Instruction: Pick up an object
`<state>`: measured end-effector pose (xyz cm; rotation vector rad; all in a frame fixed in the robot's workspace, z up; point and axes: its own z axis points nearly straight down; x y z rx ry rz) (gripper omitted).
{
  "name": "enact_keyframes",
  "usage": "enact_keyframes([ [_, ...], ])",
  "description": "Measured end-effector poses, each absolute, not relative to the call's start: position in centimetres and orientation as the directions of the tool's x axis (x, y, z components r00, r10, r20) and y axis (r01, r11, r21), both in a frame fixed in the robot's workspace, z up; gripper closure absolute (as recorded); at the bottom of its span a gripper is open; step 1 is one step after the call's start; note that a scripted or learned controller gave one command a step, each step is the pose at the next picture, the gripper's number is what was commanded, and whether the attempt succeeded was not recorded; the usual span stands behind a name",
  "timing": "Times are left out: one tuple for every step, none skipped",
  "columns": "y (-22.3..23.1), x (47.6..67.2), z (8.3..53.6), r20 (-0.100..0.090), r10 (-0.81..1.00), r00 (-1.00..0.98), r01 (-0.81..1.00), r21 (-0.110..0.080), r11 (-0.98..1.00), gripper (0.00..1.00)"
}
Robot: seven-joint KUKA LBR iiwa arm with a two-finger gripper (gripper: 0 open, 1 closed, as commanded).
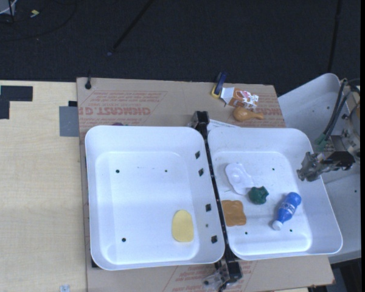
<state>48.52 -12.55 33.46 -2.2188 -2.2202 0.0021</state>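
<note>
a dark carpeted floor lies behind a pale wooden bench, and on the bench a cardboard sheet point(170, 102) carries the two white bins.

camera view: the left bin point(97, 163) holds a yellow oval piece point(182, 226) near its front right corner. the right bin point(304, 145) holds a white crumpled piece point(238, 176), a dark green lump point(258, 194), an orange-brown slab point(233, 212) and a blue bottle point(286, 209) lying on its side. the gripper point(308, 166) hovers at the right bin's right rim, apart from every object; i cannot tell how it is set, and nothing is seen in it. no object is picked yet.

risks, as i judge them: the bottle, nearest, is round and lying flat, so it could roll or squirt out of a pinch. the green lump and white piece sit close together, so a descent there might nudge both. a low approach might catch the rim.
</note>
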Motion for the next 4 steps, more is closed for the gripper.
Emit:
enact_keyframes([
  [-12.6, 48.5, 34.4, 0.002, 1.000, -0.002, 1.000, -0.005, 0.002, 1.00],
  [-12.6, 48.6, 35.3, 0.002, 1.000, -0.004, 1.000, -0.007, 0.004, 1.00],
  [-12.6, 48.6, 36.2, 0.003, 1.000, -0.007, 1.000, -0.009, 0.007, 1.00],
  [-19.6, 47.4, 33.0, -0.001, 1.000, 0.007, 1.000, -0.005, -0.007, 1.00],
])
